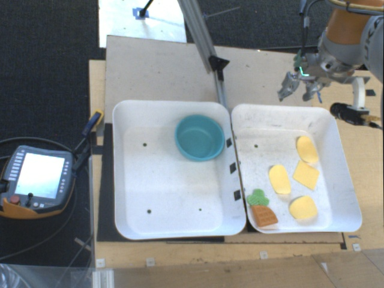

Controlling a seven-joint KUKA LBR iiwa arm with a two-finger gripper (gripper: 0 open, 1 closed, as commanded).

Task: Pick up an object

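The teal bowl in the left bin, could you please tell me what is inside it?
Nothing shows inside the teal bowl: only its bare teal bottom and inner wall. What lies beneath it in the left bin is covered.

One fixed camera looks down on my bench from above at a slant, far enough off to take in both white bins whole. The left bin (129, 179) sits at the frame's middle, the right bin (342, 179) just beside it. My arm (354, 23) enters at the upper right, beyond the right bin's far rim.
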